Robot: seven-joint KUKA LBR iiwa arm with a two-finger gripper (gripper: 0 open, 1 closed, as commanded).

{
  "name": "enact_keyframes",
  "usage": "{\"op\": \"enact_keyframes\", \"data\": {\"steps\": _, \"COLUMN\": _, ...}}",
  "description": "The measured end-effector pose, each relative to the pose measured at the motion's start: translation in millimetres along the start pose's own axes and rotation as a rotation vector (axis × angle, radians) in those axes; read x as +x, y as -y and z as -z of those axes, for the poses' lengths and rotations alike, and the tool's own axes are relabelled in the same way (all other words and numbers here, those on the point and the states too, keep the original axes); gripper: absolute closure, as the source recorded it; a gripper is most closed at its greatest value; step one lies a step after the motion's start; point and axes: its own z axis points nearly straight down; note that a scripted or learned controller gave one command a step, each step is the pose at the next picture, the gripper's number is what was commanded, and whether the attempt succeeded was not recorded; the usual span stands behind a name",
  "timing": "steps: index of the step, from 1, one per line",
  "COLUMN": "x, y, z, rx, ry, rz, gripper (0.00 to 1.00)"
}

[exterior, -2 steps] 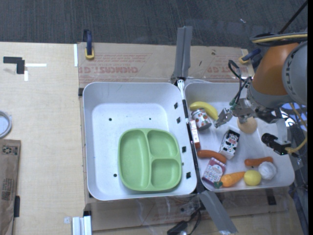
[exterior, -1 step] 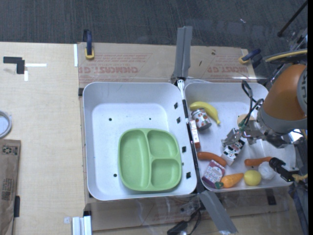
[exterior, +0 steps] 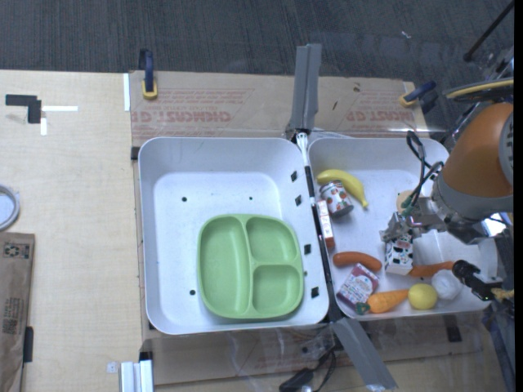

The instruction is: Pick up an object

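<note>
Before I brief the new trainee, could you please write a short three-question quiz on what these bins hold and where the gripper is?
1. True or false: the green divided plate lies in the left bin.
2. Which item lies nearest the far edge of the right bin? A) banana B) lemon C) carrot
3. Fill in: the gripper hangs right above the small black-and-white ____.

Key: 1 true. 2 A. 3 carton.
</note>
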Motion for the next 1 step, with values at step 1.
{"op": "enact_keyframes", "data": {"steps": 1, "x": 55.1, "y": -48.2, "z": 84.7, "rx": 0.005, "ry": 0.002, "rz": -0.391, "gripper": 1.00}}
